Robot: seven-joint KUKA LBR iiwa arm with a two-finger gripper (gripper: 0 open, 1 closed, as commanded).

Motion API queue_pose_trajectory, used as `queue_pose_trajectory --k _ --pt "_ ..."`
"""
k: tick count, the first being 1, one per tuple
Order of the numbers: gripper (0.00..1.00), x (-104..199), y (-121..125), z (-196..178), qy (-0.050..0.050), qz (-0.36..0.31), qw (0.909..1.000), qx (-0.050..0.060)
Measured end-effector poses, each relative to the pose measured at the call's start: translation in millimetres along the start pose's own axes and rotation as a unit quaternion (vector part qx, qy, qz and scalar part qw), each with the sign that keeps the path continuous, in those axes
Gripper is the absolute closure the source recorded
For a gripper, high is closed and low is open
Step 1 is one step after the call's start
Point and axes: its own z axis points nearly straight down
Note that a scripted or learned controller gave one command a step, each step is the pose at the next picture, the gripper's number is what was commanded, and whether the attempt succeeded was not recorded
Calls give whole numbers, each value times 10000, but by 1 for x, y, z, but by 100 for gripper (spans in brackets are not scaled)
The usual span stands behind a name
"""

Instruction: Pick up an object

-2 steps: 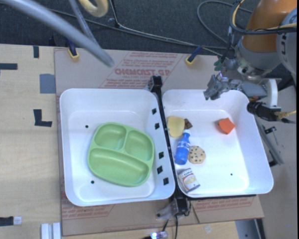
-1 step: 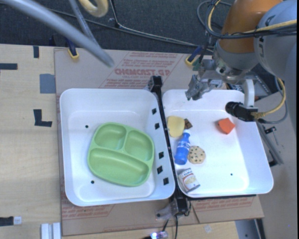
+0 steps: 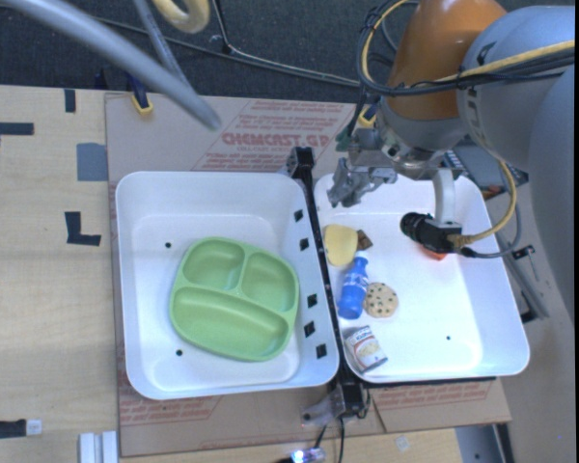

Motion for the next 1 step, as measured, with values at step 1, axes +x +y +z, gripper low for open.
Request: queue_pose_trajectory --k 1 --pt "100 54 -3 -1 1 -8 10000 -9"
